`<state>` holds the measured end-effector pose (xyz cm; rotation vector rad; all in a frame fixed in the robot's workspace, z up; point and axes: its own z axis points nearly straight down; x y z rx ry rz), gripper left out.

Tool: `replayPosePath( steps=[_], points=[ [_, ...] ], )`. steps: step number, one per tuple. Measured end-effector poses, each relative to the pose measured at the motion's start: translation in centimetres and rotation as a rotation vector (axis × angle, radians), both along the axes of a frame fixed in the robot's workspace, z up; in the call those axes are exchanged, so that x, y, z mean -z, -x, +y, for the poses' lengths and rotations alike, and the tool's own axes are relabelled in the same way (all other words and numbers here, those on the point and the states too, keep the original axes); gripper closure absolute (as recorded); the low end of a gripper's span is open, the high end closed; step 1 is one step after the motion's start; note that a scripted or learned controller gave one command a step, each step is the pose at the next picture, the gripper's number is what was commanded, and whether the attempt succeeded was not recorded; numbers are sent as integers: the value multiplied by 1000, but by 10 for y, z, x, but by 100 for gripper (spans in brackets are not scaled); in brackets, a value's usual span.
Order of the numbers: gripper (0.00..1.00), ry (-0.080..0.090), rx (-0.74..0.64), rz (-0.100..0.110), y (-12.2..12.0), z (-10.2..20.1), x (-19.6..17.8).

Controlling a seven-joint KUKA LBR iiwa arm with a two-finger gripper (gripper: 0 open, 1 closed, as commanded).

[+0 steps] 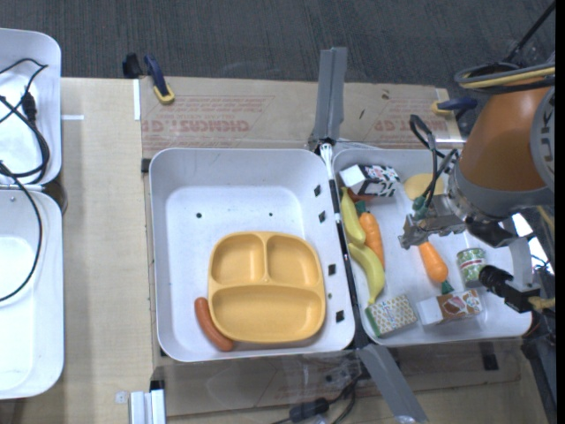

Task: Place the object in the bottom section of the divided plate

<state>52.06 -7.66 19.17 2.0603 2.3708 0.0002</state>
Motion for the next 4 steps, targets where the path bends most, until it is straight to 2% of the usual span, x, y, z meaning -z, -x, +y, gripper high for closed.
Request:
replayPosePath(
  steps=[1, 2, 3, 4],
  points=[
    [100, -1, 19, 4, 43, 25, -17],
    [100, 1, 145, 6, 44, 75, 2],
    [100, 16, 162, -14, 39, 136, 31],
    [100, 3, 253, 3, -40, 186, -23]
  ],
)
